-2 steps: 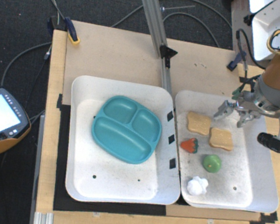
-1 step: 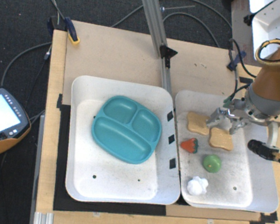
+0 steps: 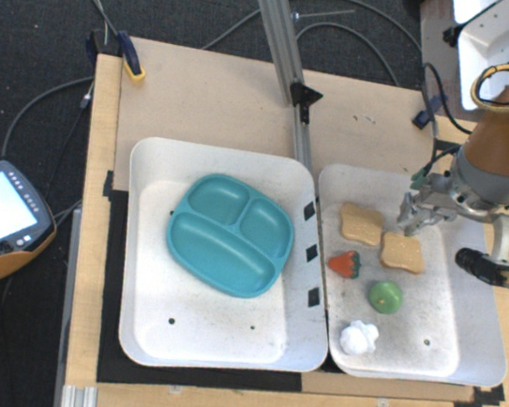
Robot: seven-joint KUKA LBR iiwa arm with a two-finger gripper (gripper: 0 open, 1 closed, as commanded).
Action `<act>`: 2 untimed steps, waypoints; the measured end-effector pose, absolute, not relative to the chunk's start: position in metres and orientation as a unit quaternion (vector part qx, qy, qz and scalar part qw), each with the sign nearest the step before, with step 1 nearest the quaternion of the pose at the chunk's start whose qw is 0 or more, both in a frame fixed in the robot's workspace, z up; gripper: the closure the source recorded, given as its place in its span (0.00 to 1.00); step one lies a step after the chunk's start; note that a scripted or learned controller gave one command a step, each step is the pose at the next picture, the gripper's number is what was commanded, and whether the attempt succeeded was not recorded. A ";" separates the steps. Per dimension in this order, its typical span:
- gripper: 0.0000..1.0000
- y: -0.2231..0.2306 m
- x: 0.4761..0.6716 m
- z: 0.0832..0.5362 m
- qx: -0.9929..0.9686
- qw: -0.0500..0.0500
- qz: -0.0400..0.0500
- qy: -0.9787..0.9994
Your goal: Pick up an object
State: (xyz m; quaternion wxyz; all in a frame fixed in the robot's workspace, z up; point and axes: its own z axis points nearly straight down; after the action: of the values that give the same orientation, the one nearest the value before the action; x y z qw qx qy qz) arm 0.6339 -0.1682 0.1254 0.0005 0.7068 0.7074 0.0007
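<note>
Left bin (image 3: pixel 137 323): blue divided plate (image 3: pixel 231 234), untouched. Right bin (image 3: pixel 468 358), left to right: red strawberry (image 3: pixel 346 264), white crumpled lump (image 3: pixel 359 338), two tan bread slices (image 3: pixel 361 225) and (image 3: pixel 402 253), green apple (image 3: pixel 386 296); gripper (image 3: pixel 418 216) low between the slices, just above the right one, grasp and opening impossible to tell from this angle, nothing visibly held. Risk: flat slice sliding or tipping away under closing contact, or both slices nudged together, owing to the thin profile and tight spacing.

Toast slice (image 3: pixel 402 253) — flat, right bin (image 3: pixel 468 362)
</note>
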 end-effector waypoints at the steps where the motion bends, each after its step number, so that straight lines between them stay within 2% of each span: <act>1: 1.00 -0.174 0.641 0.188 0.707 0.004 0.002 0.707; 2: 1.00 -0.174 0.642 0.243 0.707 0.003 0.002 0.708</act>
State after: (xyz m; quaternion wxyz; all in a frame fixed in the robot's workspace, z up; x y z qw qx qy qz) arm 0.6420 -0.1737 0.2430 0.0032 0.7066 0.7076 0.0019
